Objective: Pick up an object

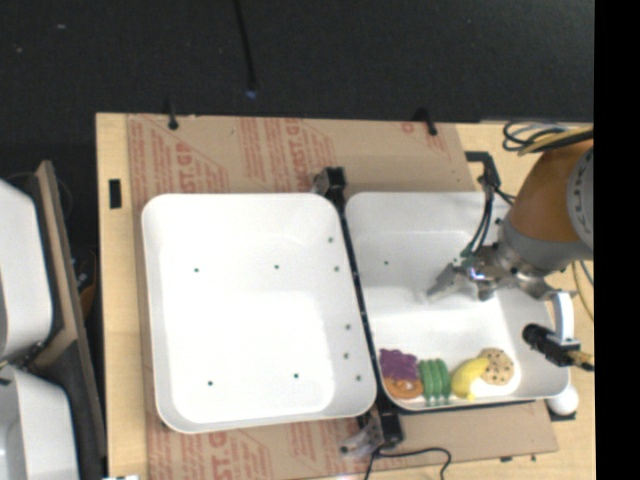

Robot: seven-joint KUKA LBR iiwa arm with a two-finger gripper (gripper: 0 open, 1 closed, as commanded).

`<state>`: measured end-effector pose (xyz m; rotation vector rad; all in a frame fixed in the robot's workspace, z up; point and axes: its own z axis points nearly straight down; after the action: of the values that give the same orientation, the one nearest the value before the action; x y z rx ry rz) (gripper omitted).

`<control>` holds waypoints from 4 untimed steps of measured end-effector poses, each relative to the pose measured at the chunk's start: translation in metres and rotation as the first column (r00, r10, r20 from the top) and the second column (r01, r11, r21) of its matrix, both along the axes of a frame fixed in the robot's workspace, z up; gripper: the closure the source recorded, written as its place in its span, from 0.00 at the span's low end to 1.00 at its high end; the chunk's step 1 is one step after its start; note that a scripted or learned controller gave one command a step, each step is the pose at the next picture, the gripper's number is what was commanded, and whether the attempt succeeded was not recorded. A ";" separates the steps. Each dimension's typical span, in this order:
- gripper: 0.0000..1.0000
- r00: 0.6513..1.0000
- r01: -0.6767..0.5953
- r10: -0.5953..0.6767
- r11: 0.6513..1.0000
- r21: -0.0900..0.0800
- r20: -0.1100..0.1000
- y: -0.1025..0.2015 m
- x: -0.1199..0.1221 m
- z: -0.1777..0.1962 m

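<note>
Nothing has been picked up yet. The toys (pixel 447 375) lie in a row along the right bin's (pixel 400 228) near edge: a purple piece, a green one, a yellow one, a biscuit. The gripper (pixel 455 280) is seen over the bin's middle, well apart from them, so reach, descent and grasp remain. Whether it is spread or pressed together cannot be told. The arm is cut off at the right.
</note>
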<state>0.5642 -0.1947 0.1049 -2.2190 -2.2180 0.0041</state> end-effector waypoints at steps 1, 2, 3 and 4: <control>0.00 1.000 0.000 0.000 1.000 -0.002 0.005 0.000 0.000 -0.004; 1.00 1.000 0.001 -0.001 1.000 -0.002 0.007 -0.001 0.000 0.007; 1.00 1.000 -0.001 0.001 1.000 -0.002 0.010 0.003 0.009 0.064; 1.00 1.000 -0.001 0.001 1.000 -0.002 0.009 0.010 0.007 0.110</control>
<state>0.5715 -0.1846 0.2151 -2.2237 -2.2244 -0.0039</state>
